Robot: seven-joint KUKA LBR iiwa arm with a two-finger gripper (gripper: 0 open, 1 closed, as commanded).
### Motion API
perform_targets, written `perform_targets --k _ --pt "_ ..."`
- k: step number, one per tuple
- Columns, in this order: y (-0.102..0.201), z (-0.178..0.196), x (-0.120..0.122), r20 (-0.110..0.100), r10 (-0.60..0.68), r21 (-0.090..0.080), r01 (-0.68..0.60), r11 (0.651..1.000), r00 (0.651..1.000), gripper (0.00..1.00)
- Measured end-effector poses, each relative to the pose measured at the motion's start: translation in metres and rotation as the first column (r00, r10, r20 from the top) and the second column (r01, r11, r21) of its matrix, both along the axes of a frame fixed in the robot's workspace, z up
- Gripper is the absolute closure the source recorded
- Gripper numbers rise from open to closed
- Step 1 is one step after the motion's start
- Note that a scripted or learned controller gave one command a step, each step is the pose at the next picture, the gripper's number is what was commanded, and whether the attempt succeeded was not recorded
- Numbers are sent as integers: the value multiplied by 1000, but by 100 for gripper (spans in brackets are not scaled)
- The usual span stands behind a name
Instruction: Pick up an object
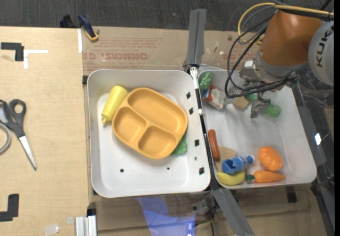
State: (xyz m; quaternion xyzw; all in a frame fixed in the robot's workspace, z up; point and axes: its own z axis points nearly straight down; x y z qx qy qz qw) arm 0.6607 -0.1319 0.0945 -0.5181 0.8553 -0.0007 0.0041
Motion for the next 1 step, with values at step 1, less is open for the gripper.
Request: perform_targets --k 1 --pt "0 11 2 7 -7 3 7 1000 1000 100"
